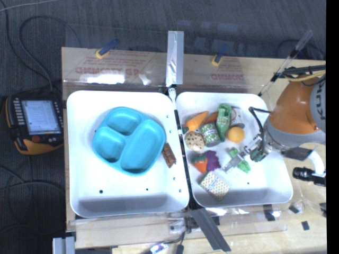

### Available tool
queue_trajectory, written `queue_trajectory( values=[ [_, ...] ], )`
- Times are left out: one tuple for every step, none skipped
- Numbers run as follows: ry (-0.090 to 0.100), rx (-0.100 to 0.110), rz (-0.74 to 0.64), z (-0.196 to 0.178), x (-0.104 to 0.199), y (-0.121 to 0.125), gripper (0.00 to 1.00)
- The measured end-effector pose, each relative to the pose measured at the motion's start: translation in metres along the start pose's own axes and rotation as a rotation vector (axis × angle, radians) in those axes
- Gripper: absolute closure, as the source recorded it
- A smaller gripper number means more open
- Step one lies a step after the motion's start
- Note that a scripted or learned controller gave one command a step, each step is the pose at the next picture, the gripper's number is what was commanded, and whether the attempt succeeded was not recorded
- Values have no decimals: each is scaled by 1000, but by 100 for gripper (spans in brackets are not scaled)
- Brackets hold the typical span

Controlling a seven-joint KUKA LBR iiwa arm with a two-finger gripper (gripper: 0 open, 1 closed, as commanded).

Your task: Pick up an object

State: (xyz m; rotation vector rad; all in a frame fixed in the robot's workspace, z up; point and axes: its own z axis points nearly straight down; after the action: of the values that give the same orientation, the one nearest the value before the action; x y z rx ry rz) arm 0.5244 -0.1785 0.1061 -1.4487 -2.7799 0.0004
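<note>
The arm comes in low from the right side of the bench, and its claw [244,157] sits down inside the right-hand bin [275,187], close over the floor. From where I stand the metal fingers are a small blur of grey and green, so I cannot tell how wide they are spread or whether anything is pinched between them. A small green piece [243,166] lies right at the tip, touching or nearly so; I cannot say which.

Just left of the claw are a purple toy [212,159] and a red one [201,165]. Up and to the left sits a small orange ball [236,135], with a green bottle [223,118], a round tin [211,134], a carrot [196,120] and a speckled cookie [195,140] beyond it. Below and to the left lies a patterned box [214,184].

Well away to the left, the other bin [85,184] holds a blue divided dish [128,139] and a brown bar [169,154] beside it.
</note>
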Motion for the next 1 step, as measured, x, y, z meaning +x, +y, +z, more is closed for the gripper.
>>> queue_trajectory(
  values=[
    [-3,-10,104,17,-25,-2,0]
  ],
)
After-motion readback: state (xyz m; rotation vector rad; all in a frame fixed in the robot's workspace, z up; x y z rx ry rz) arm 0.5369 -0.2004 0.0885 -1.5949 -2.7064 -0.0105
